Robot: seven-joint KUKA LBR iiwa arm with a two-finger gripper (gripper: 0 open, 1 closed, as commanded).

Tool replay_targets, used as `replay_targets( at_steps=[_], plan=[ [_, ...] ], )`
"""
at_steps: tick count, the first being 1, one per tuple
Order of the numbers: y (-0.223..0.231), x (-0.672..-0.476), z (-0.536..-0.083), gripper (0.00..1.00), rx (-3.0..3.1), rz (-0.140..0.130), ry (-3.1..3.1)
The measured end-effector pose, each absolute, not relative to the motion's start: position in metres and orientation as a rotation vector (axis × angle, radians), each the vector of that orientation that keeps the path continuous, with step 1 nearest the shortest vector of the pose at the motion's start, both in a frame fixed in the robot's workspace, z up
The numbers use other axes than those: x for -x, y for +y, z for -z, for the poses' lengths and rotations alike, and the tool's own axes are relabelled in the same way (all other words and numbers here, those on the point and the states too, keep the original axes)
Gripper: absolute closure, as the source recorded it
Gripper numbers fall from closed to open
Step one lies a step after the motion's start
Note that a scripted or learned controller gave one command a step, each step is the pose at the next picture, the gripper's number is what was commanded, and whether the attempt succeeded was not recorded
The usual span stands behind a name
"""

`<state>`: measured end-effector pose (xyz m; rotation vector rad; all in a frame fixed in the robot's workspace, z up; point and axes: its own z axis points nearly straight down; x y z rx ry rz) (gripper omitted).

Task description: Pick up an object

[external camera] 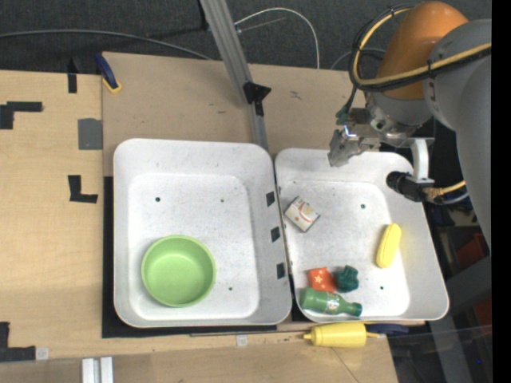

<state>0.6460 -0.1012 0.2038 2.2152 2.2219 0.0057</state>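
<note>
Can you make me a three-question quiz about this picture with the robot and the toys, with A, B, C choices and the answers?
1. Where is the green bowl?
A. In the left bin
B. In the right bin
C. On the bare bench

2. What colour is the long toy near the right bin's right wall?
A. Blue
B. Yellow
C. Pink

3. How does the green bottle sit?
A. Standing upright
B. Lying on its side
C. Resting inside the bowl

Answers:
1. A, the bowl sits in the near corner of the left bin.
2. B, it is plain yellow, like a banana.
3. B, the bottle lies flat along the near wall of the right bin, below the orange block. The gripper is above the far edge, away from it.
</note>
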Motion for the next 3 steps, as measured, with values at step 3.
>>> replay_targets(
  at_steps=[3],
  plan=[
    [-0.06, -0.631, -0.269, 1.0, -2.218, 0.001, 2.227]
  ],
)
